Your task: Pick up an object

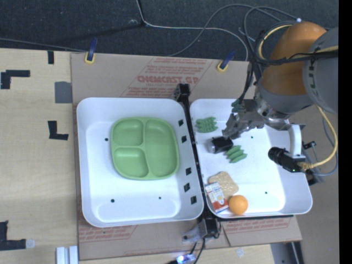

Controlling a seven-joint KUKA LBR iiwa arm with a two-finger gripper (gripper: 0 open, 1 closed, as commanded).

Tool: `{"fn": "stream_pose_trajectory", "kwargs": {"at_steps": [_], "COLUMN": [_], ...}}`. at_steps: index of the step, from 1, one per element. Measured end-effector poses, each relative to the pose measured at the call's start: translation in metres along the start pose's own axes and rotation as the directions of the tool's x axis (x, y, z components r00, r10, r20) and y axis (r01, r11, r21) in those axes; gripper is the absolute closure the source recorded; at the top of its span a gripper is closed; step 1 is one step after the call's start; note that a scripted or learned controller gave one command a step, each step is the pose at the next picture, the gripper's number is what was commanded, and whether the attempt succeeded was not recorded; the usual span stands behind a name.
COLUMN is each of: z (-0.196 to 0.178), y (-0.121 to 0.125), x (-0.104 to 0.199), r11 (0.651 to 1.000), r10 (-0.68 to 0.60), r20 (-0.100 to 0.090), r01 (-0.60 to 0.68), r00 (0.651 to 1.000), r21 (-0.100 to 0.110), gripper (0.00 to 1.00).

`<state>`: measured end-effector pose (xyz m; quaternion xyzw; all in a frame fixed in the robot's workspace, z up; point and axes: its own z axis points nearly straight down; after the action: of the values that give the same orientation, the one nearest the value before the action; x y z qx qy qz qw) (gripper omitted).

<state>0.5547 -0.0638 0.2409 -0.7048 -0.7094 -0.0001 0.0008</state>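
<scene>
Two white bins, gripper [221,144] low in the right bin [275,188].
Its finger spread cannot be told; green pea pod [236,154] lies just beside it, orange [238,204] at the front edge.

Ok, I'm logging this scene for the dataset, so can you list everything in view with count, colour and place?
Bins: two, white, side by side on the cardboard sheet.
Divided plate: one, light green, in the left bin.
Leafy green item: one, green, right bin, top left.
Pea pod: one, green, right bin, middle, beside the hand.
Cracker-like piece: one, tan, right bin, lower left.
Small packet: one, red and white, right bin, bottom left.
Orange: one, orange, right bin, bottom edge.
Clamps: two, yellow, at the cardboard's top edge.
Arm: one, grey with orange band, from the right.
Hand: one, dark, low over the right bin.
</scene>
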Motion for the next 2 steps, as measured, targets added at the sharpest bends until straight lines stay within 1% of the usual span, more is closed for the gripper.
{"fn": "stream_pose_trajectory", "kwargs": {"at_steps": [1, 2], "z": [0.008, 0.018], "y": [0.001, 0.016], "x": [0.052, 0.095], "r11": [1.000, 1.000], "r10": [0.001, 0.002], "r20": [0.001, 0.001], "r01": [-0.001, -0.002], "r00": [1.000, 1.000], "r21": [0.001, 0.001], "gripper": [1.00, 1.00]}}
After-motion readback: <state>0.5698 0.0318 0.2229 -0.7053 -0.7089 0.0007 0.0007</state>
